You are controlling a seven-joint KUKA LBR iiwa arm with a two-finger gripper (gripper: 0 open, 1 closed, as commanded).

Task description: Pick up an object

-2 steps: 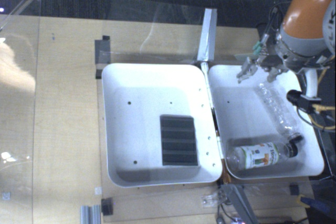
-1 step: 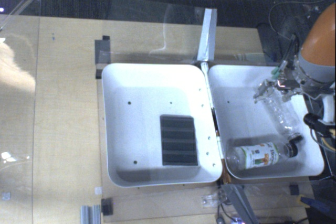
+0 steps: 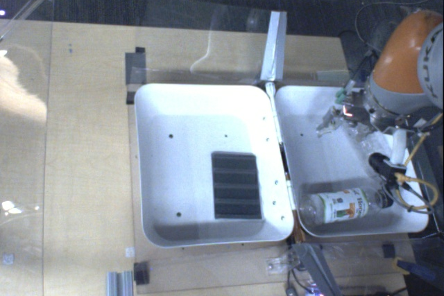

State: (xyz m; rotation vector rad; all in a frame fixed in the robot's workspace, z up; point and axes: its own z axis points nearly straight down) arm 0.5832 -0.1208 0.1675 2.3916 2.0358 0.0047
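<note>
Fingers [image 3: 345, 116] hovering in right bin [image 3: 305, 149], grip state probably unreadable through blur; bottle [image 3: 340, 206] lying well below — risking empty closure.

— Where is there room to reach in?
— The left bin [image 3: 159, 149] is open along its far edge and left side; a black ribbed block [image 3: 236, 185] lies toward its near right corner.
— And the right bin [image 3: 305, 142]?
— A bottle [image 3: 340, 206] lies on its side along the near edge. The arm [image 3: 409, 66] with its cables crowds the right side; the left half stays bare.
</note>
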